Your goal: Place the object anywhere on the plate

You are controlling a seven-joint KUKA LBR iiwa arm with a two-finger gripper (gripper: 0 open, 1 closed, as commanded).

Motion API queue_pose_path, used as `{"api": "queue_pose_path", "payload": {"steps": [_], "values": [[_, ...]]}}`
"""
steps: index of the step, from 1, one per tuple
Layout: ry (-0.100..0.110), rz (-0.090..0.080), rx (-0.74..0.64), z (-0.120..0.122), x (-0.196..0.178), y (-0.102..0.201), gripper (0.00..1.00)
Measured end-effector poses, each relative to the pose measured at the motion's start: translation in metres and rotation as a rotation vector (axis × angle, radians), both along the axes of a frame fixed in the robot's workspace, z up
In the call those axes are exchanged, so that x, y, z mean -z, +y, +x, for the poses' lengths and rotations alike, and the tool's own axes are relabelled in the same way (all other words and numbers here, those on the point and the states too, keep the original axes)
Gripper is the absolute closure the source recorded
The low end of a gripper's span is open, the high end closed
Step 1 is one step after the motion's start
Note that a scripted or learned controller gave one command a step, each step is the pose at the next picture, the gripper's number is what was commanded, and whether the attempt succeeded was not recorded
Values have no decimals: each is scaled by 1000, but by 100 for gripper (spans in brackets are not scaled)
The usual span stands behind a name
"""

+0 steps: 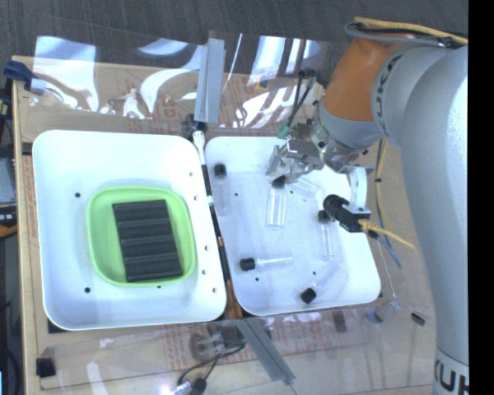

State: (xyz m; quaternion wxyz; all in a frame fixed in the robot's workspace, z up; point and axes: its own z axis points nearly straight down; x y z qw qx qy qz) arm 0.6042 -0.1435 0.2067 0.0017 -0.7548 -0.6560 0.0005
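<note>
Several clear vials (275, 210) just below fingers (281, 171)

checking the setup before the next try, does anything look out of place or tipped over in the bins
Nothing looks damaged. The clear vials lie flat, scattered at odd angles in the right bin. The green plate in the left bin already holds a dark ridged block.
</note>
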Motion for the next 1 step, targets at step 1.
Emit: {"api": "queue_pose_path", "payload": {"steps": [1], "values": [[3,-2,-60,-21,16,70,100]]}}
